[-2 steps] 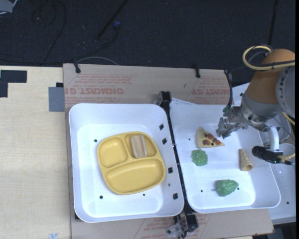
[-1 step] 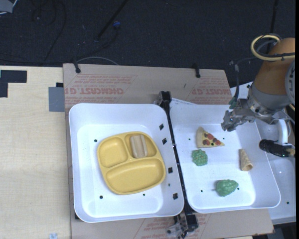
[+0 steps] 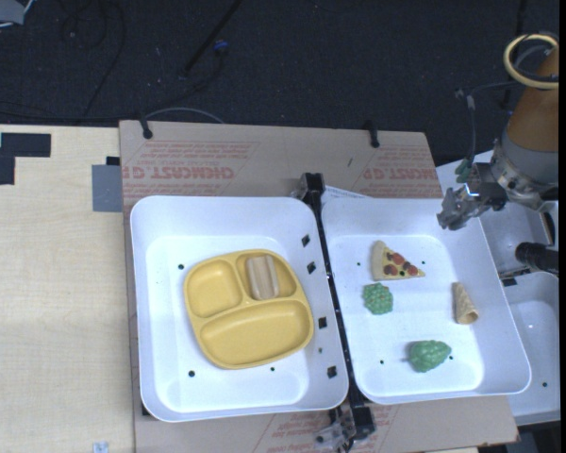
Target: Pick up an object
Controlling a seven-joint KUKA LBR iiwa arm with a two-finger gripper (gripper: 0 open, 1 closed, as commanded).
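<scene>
Nearest the lower edge of the frame, a knobbly green toy vegetable (image 3: 428, 354) lies in the lower right of the right-hand shallow white bin (image 3: 491, 390). Above it, toward the middle of that bin, sit a smaller round green broccoli-like piece (image 3: 378, 298) and, just above that one, a toy pizza slice with red spots (image 3: 393, 261). A tan cone-shaped piece (image 3: 464, 302) lies apart near the bin's right wall. In the left-hand white bin (image 3: 160, 385) rests a yellow plastic compartment tray (image 3: 250, 333), with a pale tan block (image 3: 260, 276) in its upper right compartment.

The arm's grey gripper (image 3: 456, 209) hovers at the upper right corner of the right bin, over its rim, well apart from every piece. It carries nothing; how far its fingers are parted cannot be told from this angle.

No object is picked yet, so the approach is the step in hand. The cone looks the closest target, and it stands clear of neighbours. A good try would centre over it, turn the fingers across its narrow width, descend fully to the bin floor, then close. The pizza slice looks flat and likely harder to grasp.
</scene>
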